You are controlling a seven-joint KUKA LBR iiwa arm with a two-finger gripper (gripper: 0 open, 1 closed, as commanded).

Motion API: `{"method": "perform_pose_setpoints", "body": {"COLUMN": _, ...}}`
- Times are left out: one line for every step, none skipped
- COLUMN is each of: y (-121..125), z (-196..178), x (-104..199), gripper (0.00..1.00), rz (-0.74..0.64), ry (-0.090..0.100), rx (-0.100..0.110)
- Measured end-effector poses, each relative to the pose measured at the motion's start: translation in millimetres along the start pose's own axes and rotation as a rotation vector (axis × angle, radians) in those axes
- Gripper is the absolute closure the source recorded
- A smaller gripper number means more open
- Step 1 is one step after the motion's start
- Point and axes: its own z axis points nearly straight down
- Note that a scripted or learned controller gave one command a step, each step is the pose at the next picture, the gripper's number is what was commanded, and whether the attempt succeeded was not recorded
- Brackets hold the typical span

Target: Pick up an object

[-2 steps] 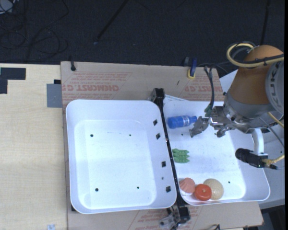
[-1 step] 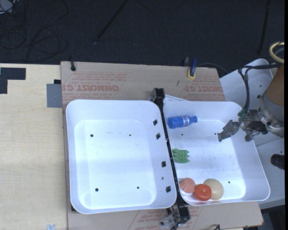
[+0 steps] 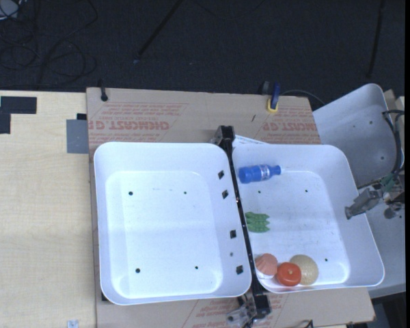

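The right bin (image 3: 342, 162) holds a blue bottle (image 3: 258, 173) lying on its side near the far left corner. A small green object (image 3: 257, 222) lies by the bin's left wall. In the near left corner a pink piece (image 3: 266, 264), a red round object (image 3: 288, 274) and a beige round object (image 3: 305, 268) sit bunched together. My gripper (image 3: 361, 206) hangs over the right rim of this bin, well right of all the objects, and I see nothing in it.
The left bin (image 3: 109, 183) stands beside the right one, split from it by a black divider (image 3: 236, 203). Both rest on a cardboard sheet (image 3: 150, 118). The grey arm (image 3: 359, 125) rises at the far right.
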Motion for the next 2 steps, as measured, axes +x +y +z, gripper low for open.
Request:
{"method": "perform_pose_setpoints", "body": {"y": 2.1, "z": -7.4, "x": 1.6, "gripper": 1.00, "rz": -0.003, "ry": 0.002, "rx": 0.003}}
{"method": "perform_pose_setpoints", "body": {"y": 2.9, "z": -65.6, "x": -4.9, "gripper": 1.00, "rz": -0.006, "ry": -0.001, "rx": -0.005}}
